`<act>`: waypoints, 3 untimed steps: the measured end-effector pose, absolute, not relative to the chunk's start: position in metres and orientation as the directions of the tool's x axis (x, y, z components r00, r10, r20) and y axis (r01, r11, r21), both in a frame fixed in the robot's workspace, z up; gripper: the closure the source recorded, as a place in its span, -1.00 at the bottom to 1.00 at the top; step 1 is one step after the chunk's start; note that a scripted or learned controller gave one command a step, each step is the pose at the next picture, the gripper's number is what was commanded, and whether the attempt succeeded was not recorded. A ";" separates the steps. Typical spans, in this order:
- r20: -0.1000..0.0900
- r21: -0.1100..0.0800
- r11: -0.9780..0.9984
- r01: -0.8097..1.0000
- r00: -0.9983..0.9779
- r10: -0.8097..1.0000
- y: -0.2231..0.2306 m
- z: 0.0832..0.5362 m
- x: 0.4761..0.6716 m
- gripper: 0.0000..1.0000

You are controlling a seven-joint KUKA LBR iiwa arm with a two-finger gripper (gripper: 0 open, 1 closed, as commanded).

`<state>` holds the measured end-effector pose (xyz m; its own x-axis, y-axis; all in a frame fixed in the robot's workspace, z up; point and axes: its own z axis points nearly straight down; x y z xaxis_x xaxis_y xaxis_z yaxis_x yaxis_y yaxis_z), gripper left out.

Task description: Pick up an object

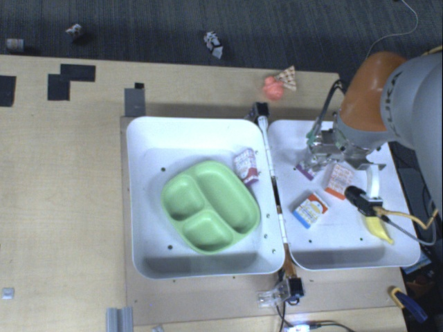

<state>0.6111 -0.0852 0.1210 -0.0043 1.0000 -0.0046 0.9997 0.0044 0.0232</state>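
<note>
I see the tool [320, 151] low in the right bin [346, 251], at its far side; I cannot tell its grip. A purple scrap [305, 171] lies just under it, a red-and-white card [338, 179] just beside, and a small box [309, 209] nearer me, apart.

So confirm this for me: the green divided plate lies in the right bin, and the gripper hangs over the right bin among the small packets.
Not quite. The camera view shows the green divided plate in the left bin, not the right one. The rest stands: the gripper hangs over the right bin among the small packets.
</note>
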 end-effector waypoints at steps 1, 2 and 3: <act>-0.004 0.023 0.005 1.000 -0.004 1.000 -0.085 0.121 0.611 -1.00; -0.005 0.017 0.003 1.000 -0.003 1.000 -0.091 0.091 0.548 -1.00; -0.005 0.023 0.004 1.000 -0.004 1.000 -0.091 0.102 0.550 1.00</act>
<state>0.5500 -0.0908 0.1019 -0.0038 1.0000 -0.0054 0.9997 0.0039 0.0227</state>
